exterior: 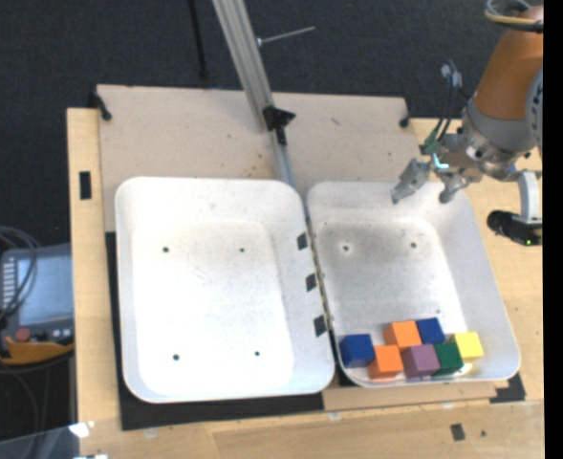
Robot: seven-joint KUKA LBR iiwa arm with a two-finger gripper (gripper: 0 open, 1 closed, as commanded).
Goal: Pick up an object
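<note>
Coloured blocks (pixel 413 347), no legible txt

Matt, scuffed white plastic bins (pixel 214 199)

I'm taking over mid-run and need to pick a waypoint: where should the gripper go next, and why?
Probably bring the gripper toward the near end of the right bin. It hangs open and holds nothing at the bin's far edge, while the blocks sit clustered against the near wall. The blue block at the cluster's left end has free space on its left, so it looks easiest.
</note>
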